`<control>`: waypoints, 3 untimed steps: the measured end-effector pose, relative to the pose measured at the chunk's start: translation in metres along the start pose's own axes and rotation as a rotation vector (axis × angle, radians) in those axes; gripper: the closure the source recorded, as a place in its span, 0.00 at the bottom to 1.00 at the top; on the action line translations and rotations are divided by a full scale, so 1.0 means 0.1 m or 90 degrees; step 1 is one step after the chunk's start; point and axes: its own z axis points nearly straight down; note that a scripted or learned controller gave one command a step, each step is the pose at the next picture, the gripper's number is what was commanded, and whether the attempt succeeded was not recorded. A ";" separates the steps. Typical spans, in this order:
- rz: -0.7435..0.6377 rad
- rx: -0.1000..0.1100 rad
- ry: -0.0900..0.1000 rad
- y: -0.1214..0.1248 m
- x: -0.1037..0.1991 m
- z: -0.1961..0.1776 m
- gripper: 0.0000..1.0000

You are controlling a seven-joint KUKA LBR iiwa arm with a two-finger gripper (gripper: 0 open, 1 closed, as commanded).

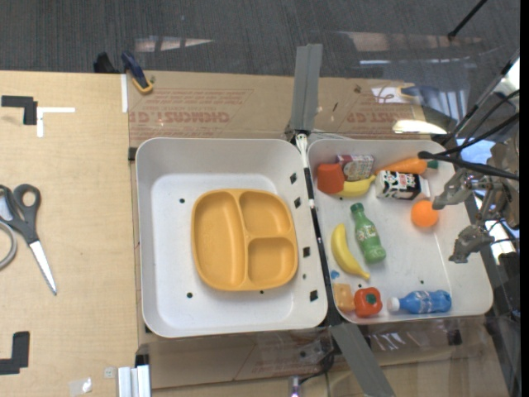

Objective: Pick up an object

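- Right bin (475, 292): open floor at centre, between green bottle (367, 233) and orange ball (425, 214).
- Far edge crowded: red cup (330, 178), carrot (402, 166).
- Left bin (157, 246): yellow divided plate (245, 239) occupies the middle.

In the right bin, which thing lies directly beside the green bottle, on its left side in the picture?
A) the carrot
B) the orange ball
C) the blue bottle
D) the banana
D: the banana lies just left of the green bottle, while the orange ball is to its right, the blue bottle is at the bin's lower edge and the carrot is near the top.
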 end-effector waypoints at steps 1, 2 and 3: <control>0.092 0.000 0.000 0.42 -0.31 1.16 0.00; 0.021 0.000 -0.001 0.65 -0.88 1.99 0.00; 0.019 0.001 -0.004 0.65 -0.90 1.89 1.00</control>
